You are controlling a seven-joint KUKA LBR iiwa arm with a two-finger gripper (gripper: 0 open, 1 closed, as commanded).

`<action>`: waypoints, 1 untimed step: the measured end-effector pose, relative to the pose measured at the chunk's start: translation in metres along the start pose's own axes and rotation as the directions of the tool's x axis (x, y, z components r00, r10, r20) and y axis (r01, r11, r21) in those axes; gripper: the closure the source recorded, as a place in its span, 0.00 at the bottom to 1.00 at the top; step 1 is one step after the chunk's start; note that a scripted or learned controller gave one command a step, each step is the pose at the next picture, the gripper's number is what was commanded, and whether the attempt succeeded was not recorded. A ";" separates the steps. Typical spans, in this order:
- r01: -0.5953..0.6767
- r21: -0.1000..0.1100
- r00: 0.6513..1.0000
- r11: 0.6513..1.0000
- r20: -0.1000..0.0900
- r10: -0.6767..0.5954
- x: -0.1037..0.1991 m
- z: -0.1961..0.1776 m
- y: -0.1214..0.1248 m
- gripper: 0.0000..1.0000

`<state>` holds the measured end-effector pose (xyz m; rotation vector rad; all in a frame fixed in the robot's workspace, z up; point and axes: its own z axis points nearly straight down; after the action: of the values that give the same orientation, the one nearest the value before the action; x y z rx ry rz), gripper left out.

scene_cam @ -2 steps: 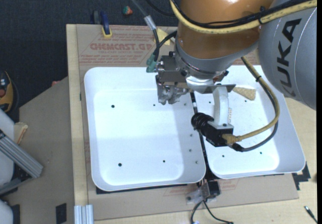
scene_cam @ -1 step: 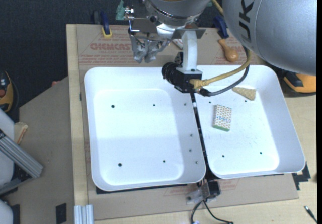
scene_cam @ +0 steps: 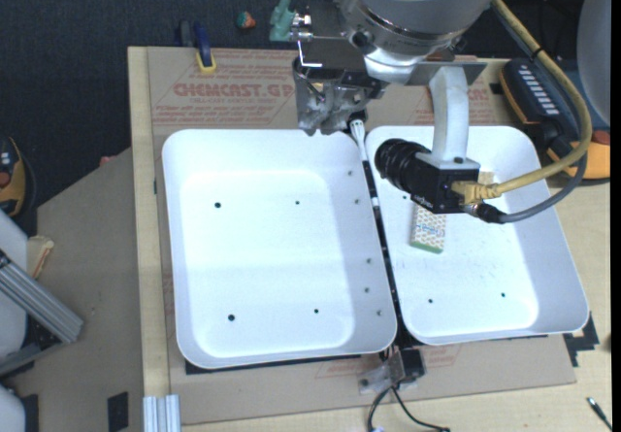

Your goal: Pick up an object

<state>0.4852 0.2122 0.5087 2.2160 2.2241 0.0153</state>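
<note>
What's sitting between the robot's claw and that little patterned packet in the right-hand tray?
Nothing loose. In the camera view, only the meeting rims of the left bin and right bin and bare white floor separate the gripper from the packet.

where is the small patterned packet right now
In the camera view, the small patterned packet lies in the right-hand bin, close to its left wall. The gripper is apart from it, at the far edge of the left-hand bin.
</note>
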 end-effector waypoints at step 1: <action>-0.010 0.020 1.000 1.000 0.011 0.010 -0.048 0.101 0.023 1.00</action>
<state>0.5093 0.1650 0.4072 2.2317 2.2174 -0.0188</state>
